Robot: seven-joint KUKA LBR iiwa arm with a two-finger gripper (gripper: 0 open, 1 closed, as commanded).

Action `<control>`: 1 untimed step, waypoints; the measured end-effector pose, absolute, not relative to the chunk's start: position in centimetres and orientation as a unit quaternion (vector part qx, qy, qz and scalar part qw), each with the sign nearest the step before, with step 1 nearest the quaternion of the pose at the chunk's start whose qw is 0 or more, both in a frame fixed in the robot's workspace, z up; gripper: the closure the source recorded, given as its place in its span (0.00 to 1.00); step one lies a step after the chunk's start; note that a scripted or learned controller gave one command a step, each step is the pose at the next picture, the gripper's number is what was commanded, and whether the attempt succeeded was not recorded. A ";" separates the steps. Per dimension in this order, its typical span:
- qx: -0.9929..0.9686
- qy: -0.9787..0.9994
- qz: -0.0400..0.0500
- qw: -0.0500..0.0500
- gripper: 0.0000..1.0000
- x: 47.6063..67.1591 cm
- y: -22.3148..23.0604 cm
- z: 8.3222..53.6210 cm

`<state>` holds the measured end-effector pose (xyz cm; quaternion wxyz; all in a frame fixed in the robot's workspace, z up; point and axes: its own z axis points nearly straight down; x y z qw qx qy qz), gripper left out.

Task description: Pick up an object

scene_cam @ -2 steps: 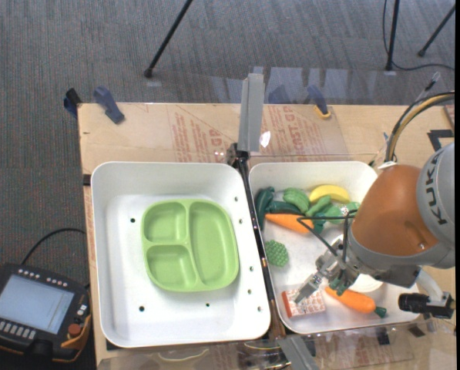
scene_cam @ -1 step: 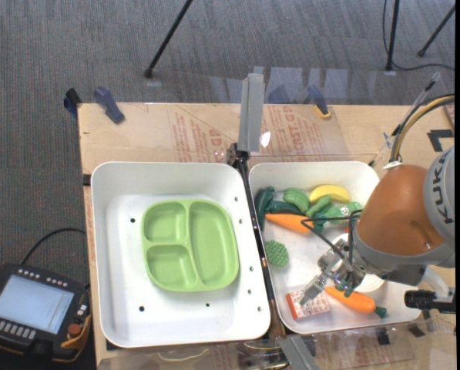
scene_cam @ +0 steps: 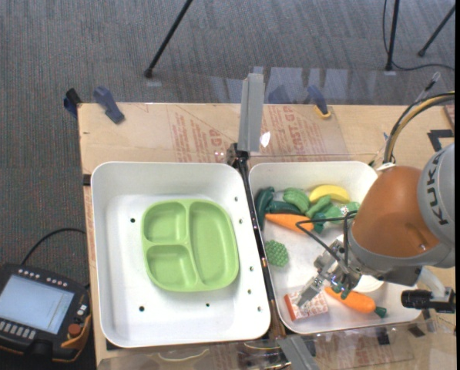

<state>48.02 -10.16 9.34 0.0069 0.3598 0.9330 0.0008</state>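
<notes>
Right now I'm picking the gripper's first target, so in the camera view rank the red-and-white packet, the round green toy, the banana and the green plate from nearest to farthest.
From the gripper:
1. Red-and-white packet, just below it.
2. Round green toy, up-left.
3. Banana, at the bin's far side.
4. Green plate, in the left bin.

Showing grey arm [scene_cam: 453, 206] housing with dark "KU" lettering, 1 broad glossy orange band [scene_cam: 391, 214] bulging above the wrist. Carrying thin black cables [scene_cam: 322, 245] across the wrist, yellow-and-black cabling [scene_cam: 407, 126] looping behind. Ending in small metallic gripper [scene_cam: 322, 280] hardware with blue and red fittings.
</notes>
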 end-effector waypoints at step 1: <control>0.329 0.944 0.003 0.006 0.00 48.1 -10.5 9.3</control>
